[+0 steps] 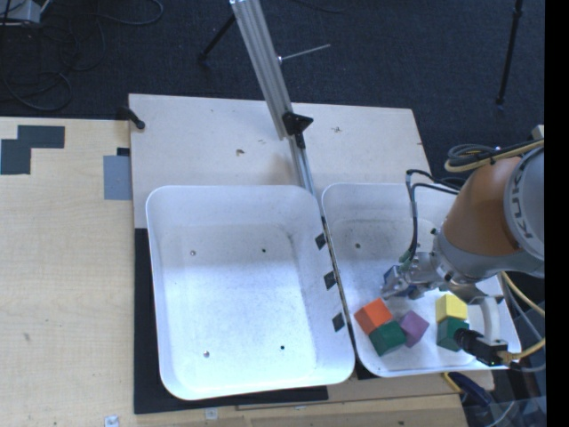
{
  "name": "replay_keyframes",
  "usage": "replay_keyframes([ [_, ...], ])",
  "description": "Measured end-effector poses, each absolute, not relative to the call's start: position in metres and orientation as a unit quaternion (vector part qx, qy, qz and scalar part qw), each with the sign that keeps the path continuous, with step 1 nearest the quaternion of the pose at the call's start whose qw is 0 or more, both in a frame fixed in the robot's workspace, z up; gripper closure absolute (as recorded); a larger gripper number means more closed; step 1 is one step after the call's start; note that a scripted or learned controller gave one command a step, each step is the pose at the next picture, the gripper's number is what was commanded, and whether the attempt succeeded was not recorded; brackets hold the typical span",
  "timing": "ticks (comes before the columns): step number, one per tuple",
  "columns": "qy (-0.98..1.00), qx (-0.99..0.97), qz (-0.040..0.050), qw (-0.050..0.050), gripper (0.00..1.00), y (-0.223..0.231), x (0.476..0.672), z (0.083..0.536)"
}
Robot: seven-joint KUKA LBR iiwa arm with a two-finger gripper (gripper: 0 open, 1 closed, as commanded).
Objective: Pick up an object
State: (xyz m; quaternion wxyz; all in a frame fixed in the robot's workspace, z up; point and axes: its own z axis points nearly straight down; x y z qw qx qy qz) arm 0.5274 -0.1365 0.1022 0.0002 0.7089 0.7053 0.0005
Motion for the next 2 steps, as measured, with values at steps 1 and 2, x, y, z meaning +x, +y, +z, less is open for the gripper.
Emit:
replay_keyframes([
  [1,0.710,0.705,0.0032,0.002,1.00,-0.066,0.582,0.195],
  [2,0.709,0.705,-0.0012,-0.003,1.00,-0.006,0.557,0.189],
])
